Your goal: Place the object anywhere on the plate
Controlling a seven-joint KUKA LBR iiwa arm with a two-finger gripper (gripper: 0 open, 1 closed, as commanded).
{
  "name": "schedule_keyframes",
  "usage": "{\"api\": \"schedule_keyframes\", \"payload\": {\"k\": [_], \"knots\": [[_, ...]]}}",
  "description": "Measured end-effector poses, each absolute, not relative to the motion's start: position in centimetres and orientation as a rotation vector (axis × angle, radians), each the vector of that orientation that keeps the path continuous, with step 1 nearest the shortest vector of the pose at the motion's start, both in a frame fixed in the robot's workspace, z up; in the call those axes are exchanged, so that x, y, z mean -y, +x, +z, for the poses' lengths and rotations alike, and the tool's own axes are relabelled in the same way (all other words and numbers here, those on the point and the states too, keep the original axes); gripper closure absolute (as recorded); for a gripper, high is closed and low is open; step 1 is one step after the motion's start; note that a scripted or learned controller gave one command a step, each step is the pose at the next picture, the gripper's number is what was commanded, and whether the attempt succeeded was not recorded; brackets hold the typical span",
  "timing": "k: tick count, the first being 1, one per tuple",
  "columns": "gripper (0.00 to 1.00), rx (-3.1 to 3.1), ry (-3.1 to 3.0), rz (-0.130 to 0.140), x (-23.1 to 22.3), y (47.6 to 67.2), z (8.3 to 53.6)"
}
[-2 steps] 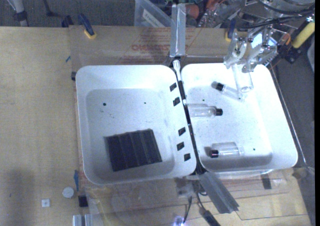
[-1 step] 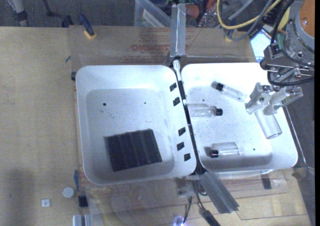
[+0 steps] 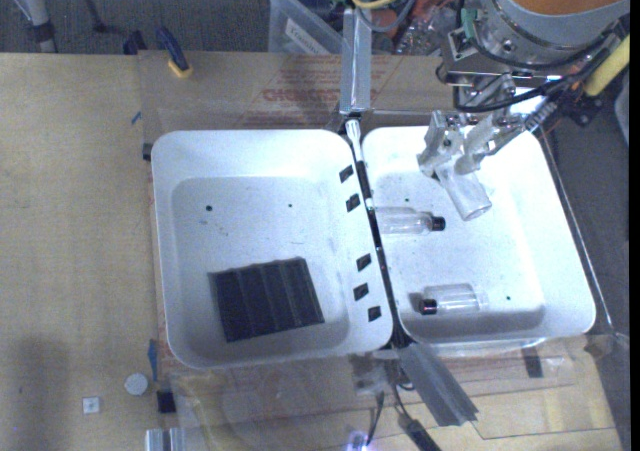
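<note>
Gripper (image 3: 455, 154) over right bin (image 3: 565, 239), clamped on clear vial (image 3: 468, 194) (tilted); 2 more vials (image 3: 408, 223) lay below; dark plate (image 3: 266, 298) in left bin (image 3: 165, 239).

Clear vial (image 3: 470, 197) tilted between end effector (image 3: 452, 157) fingers; dark ridged plate (image 3: 266, 298) lies flat.

Two white bins (image 3: 170, 239) sit side by side. One dark ridged plate (image 3: 266, 299) lies in one bin. Three clear bottles: one between the gripper (image 3: 455, 154) fingers (image 3: 468, 194), two below them (image 3: 408, 223) (image 3: 450, 300).
</note>
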State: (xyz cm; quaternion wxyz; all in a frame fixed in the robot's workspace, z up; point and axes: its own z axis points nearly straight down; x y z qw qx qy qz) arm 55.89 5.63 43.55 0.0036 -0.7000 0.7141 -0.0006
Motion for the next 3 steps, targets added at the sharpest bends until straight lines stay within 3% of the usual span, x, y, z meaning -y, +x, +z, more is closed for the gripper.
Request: {"api": "schedule_keyframes", "payload": {"k": [1,2,3], "knots": [[1.0,-1.661,-2.657,-0.004,-8.4,60.1,43.6],[1.0,-1.903,-2.488,-0.004,-8.5,66.2,43.6],[1.0,-1.325,-2.838,-0.004,-13.8,66.7,43.6]]}}
